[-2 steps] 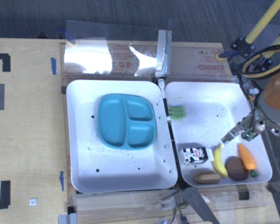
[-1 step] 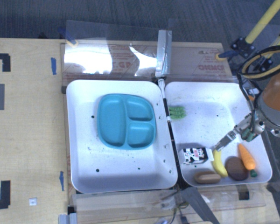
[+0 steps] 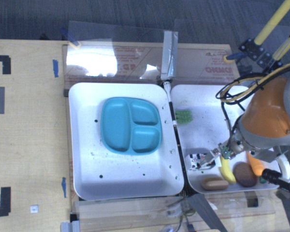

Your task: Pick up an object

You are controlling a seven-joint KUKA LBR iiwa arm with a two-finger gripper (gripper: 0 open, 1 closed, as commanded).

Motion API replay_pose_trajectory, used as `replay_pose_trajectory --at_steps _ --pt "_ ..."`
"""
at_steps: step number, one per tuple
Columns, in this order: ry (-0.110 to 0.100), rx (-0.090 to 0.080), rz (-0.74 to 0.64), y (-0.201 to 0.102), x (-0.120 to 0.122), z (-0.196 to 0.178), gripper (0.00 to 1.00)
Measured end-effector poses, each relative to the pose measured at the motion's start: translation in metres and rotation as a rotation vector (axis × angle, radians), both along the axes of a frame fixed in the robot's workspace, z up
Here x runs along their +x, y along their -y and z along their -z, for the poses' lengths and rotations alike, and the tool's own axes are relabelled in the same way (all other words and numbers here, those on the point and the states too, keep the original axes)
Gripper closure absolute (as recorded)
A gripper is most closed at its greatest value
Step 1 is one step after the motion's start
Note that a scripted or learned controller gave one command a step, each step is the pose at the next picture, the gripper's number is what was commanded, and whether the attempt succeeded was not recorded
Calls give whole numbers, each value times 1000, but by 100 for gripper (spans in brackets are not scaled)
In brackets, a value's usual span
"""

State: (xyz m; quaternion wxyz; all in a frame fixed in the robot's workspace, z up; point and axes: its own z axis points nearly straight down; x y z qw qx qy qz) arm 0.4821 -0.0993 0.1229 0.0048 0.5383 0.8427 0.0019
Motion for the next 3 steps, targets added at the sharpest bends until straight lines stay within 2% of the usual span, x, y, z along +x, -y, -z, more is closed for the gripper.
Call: replay_pose_trajectory --at_steps 1,2,3 --pt "20 19 518 5 35 16 0" --pt "45 21 498 23 17 16 0" --pt "30 12 713 6 43 17 0"
